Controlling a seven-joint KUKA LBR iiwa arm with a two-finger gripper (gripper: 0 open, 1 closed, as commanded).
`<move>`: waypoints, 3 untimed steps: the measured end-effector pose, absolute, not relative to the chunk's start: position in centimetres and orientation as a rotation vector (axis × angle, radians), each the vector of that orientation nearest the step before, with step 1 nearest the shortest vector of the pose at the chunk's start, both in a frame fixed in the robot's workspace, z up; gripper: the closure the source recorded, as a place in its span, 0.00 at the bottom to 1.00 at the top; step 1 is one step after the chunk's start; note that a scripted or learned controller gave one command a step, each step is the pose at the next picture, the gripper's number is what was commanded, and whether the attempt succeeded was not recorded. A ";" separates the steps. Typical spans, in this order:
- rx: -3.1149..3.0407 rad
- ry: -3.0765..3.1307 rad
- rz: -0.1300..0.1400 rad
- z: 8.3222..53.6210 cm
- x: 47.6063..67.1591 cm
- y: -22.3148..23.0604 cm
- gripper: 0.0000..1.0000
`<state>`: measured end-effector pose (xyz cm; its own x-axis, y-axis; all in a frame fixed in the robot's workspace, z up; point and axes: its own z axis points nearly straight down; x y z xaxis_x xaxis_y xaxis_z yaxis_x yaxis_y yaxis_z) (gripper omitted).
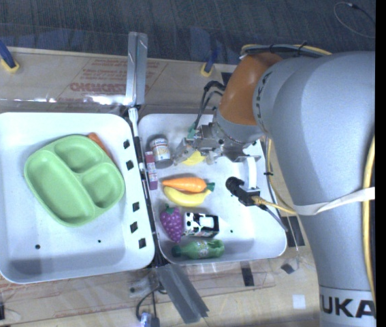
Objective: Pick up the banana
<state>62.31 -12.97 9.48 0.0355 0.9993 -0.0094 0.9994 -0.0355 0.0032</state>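
Note:
The banana (186,197) lies in the middle of the right bin (264,244), yellow and curved, with an orange carrot (184,182) resting along its far side. My gripper (197,146) hangs low over the back of that bin, a little beyond the carrot and banana. Directly under the gripper a small yellow thing (193,159) pokes out, partly hidden; I cannot tell what it is or whether the gripper touches it.
In the right bin there is also a small can (158,148), a purple stick (150,170) along the left wall, purple grapes (172,222), a black-and-white carton (201,223) and a green vegetable (198,249). The left bin (15,251) holds a green divided plate (75,177) with an orange thing (98,142) behind it.

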 end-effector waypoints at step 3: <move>2.199 2.250 -0.005 10.2 65.7 -15.3 1.00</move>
